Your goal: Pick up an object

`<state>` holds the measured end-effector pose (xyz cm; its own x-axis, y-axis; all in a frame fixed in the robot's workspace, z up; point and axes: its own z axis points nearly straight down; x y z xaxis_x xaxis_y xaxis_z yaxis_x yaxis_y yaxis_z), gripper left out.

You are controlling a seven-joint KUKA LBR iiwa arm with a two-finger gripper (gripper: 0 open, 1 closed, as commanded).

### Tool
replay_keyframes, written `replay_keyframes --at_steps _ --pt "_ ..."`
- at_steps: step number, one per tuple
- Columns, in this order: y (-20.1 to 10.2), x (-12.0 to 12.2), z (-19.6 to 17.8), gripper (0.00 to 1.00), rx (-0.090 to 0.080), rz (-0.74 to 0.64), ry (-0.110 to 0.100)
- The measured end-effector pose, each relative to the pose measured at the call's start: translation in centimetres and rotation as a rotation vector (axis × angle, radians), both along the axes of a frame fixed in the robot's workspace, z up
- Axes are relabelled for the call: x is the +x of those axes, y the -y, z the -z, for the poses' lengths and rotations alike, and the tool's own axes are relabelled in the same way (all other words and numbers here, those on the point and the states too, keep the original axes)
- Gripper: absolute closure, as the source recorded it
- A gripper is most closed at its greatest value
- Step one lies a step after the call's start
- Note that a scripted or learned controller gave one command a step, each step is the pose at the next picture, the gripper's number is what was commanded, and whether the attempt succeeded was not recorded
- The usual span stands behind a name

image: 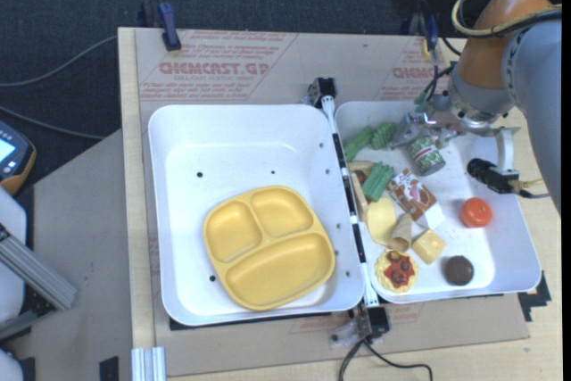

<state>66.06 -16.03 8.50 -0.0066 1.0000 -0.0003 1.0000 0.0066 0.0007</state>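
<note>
Jaws (pixel 426 131) half-hidden over green can (pixel 427 156)

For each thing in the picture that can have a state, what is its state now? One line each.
Yellow divided plate: lies flat in the left bin, its compartments bare.
Small can: lies tilted in the right bin, just under the gripper.
Orange tomato: rests apart from the other food.
Pizza slice: lies flat at the bin's near edge.
</note>
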Motion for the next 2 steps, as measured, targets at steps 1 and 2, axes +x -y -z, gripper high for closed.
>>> replay_keyframes --at_steps 1,2 --pt "0.3 0.0 -1.1 1.0 -0.002 0.004 0.003" --pt "-2.2 -4.0 -9.1 1.0 0.001 0.005 0.001"
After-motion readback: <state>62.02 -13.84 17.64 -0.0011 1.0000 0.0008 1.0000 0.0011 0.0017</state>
